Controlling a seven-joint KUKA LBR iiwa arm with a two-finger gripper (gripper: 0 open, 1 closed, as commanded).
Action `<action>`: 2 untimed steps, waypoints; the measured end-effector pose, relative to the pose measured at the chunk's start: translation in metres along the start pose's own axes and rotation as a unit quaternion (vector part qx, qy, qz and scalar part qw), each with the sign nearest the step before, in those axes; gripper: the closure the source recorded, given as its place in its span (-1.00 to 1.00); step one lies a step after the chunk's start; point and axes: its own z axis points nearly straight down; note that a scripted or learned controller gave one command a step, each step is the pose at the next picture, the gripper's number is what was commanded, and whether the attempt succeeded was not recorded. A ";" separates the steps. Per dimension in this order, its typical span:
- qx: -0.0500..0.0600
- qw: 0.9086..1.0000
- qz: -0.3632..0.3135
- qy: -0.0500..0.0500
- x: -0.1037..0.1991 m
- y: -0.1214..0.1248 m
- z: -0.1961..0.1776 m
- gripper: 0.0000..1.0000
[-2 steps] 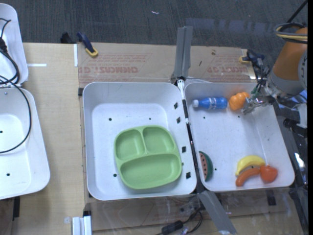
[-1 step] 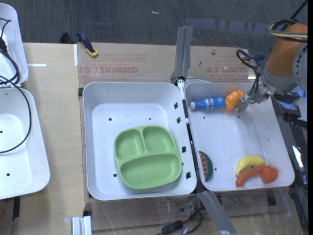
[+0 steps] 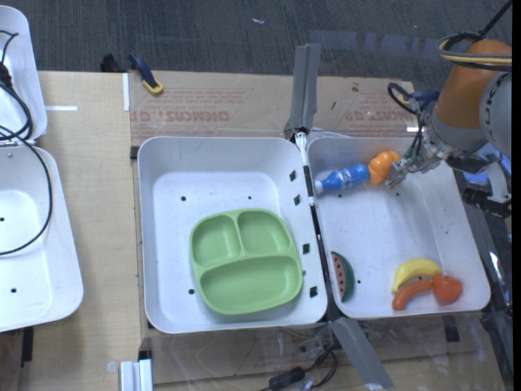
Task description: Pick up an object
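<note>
The jaws (image 3: 400,172) sit low in the right bin (image 3: 391,226), near its back wall, just beside the orange end of a blue bottle (image 3: 343,177); whether they are released or clenched cannot be told. The bottle lies on its side, long axis running across the bin, orange end toward the arm, blue end pointing at the divider between the bins. Open floor spreads in front of it. A watermelon slice (image 3: 341,275) leans at the left wall; a banana (image 3: 415,271), carrot (image 3: 411,293) and tomato (image 3: 448,289) crowd the front right corner. The left bin (image 3: 163,218) carries a green divided plate (image 3: 244,261).
</note>
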 end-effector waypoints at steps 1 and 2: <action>0.001 0.999 0.035 -0.004 0.009 0.003 -0.001 -1.00; 0.006 0.991 0.135 0.003 0.024 0.007 0.003 -1.00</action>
